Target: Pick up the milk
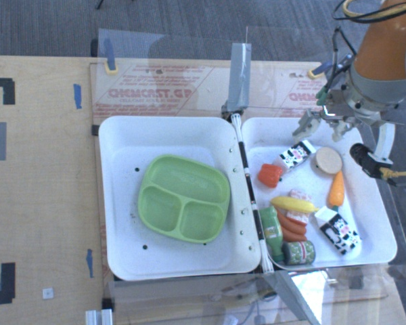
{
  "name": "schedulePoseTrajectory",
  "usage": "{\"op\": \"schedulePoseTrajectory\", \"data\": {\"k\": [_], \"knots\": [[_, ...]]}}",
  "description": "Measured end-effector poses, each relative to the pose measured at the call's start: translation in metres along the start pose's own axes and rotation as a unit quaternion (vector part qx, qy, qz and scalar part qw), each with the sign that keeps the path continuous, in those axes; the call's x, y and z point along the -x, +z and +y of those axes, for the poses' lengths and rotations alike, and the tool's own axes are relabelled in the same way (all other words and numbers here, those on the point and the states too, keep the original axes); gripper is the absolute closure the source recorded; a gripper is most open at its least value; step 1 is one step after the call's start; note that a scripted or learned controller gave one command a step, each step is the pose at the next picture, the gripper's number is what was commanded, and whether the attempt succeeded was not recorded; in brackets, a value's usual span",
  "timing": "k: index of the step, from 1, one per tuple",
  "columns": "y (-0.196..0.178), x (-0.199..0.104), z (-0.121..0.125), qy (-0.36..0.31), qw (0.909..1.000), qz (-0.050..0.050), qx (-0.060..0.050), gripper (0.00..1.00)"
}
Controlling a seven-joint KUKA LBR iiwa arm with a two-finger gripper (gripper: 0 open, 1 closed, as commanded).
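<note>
Nearest, the green can's (298, 252) label is unreadable; beyond it, my hand (323, 122) hangs released above a cow-patterned milk carton (296, 156).

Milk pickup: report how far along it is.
Done: nothing lifted yet. Both small black-and-white cow-print milk cartons lie in the right white bin, one near the far end, one at the near right corner. In hand: the two-finger gripper hangs just above the far carton, nothing between its fingers. Left: descend, grip and lift a carton.
</note>
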State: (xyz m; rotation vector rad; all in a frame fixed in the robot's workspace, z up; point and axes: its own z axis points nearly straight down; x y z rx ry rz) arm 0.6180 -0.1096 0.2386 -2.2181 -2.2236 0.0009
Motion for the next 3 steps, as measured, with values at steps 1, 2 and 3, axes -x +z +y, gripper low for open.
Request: {"op": "schedulePoseTrajectory", "data": {"k": [1, 2, 3], "knots": [[0.085, 0.004, 0.014, -0.003, 1.0, 0.0, 0.0, 0.0], [-0.042, -0.033, 0.033, 0.006, 1.0, -0.001, 0.003, 0.0], [-0.095, 0.004, 0.036, 0.089, 0.996, -0.001, 0.002, 0.0]]}}
